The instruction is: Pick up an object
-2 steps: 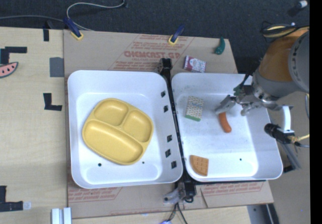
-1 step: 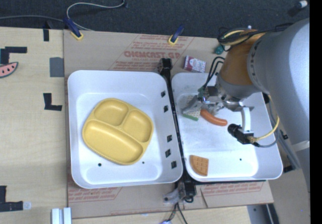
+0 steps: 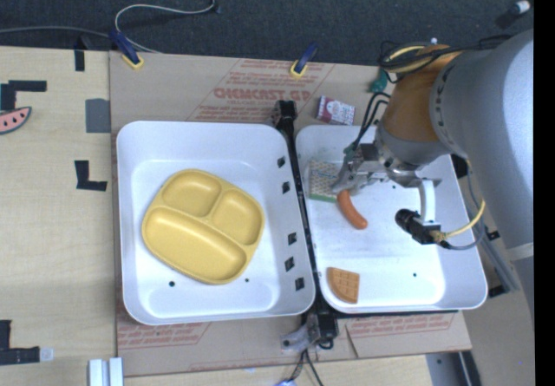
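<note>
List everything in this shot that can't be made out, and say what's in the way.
- Gripper, camera view: its fingers blur against the wrist, so open or shut is unclear, as is any contact with the orange sausage-shaped toy.
- Pale checkered green-edged item: partly under the gripper, identity unclear.
- Small printed packet behind the right white bin: print too small to read.
- Pink piece: cut off by the left edge.

Divided plate (image 3: 203, 225) in left bin (image 3: 139, 289), sausage (image 3: 351, 209) and waffle (image 3: 343, 285) in right bin (image 3: 451, 276)
</note>
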Tool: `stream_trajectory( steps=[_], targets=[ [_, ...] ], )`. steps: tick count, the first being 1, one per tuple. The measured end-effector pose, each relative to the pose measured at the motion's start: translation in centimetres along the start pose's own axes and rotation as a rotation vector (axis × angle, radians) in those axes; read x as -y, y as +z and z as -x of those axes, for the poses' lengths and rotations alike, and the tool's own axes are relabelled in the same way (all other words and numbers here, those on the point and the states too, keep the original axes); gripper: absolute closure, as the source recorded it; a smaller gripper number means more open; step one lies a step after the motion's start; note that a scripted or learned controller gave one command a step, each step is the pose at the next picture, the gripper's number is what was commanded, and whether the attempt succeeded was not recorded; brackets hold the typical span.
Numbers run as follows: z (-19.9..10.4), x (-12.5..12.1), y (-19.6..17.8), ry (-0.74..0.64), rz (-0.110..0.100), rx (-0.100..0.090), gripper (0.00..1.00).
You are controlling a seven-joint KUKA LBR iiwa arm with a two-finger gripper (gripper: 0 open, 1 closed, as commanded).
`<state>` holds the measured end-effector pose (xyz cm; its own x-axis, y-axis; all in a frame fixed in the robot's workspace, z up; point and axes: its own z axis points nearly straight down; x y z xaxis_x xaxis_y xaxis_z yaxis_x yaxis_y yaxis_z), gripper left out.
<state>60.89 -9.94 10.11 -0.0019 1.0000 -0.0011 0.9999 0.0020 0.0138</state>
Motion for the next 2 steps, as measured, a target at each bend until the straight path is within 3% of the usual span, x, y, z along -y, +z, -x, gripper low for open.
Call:
stream_trajectory(
  steps=[1,2],
  targets=[
    [-7.2,3.2,-8.4,-0.001,-0.014,-0.002,1.0],
    [-14.6,9.9,-15.9,-0.001,-0.015,-0.002,1.0]
  ],
)
